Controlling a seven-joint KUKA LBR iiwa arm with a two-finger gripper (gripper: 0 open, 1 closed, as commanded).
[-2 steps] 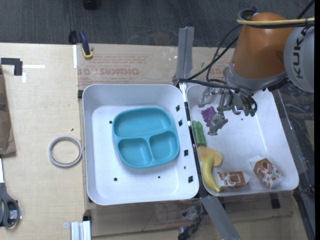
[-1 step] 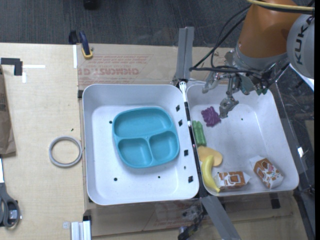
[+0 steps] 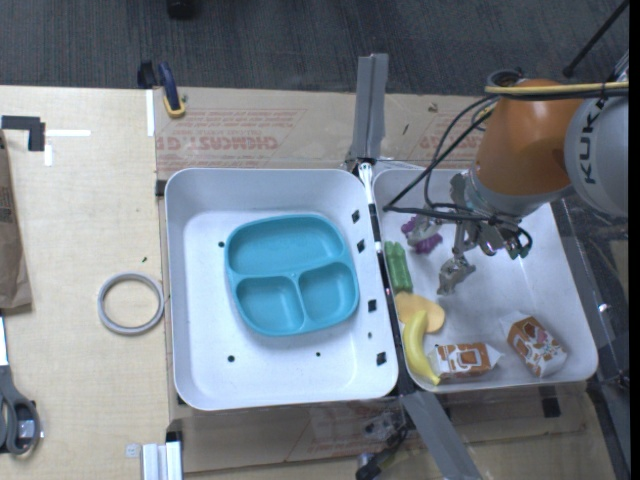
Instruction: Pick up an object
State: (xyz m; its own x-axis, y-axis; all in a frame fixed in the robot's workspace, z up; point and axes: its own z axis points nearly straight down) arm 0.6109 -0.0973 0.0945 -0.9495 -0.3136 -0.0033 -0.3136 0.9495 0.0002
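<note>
1. Arm (image 3: pixel 560 148) in from the right, orange band over the back part of the right bin (image 3: pixel 570 268).
2. Gripper (image 3: pixel 456 276) hanging over the right bin's middle, pointing down-left; whether the tips touch the floor: cannot tell.
3. Finger state: cannot tell, too small and cluttered by cables (image 3: pixel 440 183). Nothing visible between the tips.
4. Pick candidates, all in the right bin, all apart from the gripper:
   - purple object (image 3: pixel 424 234) up-left of the gripper, near the divider side.
   - green object (image 3: pixel 398 266) lying along the left wall, just below the purple one.
   - banana (image 3: pixel 415 343) below the green one, curved along the left wall toward the front corner; yellowish slice-shaped piece (image 3: pixel 425 313) touching its upper end.
   - small orange-and-white carton (image 3: pixel 466 360) on its side at the front wall, just beside the banana's lower end.
   - second printed orange packet (image 3: pixel 534 345) toward the front-right corner, tilted, apart from the carton.
5. Left bin (image 3: pixel 190 298): blue three-compartment tray (image 3: pixel 292 274) lying flat near centre, slightly rotated.
6. Bench outside the bins: grey ring (image 3: pixel 130 302) left of the left bin; scissors (image 3: pixel 15 418) at the lower-left edge; clamp with yellow tip (image 3: pixel 168 90) at the back.
</note>
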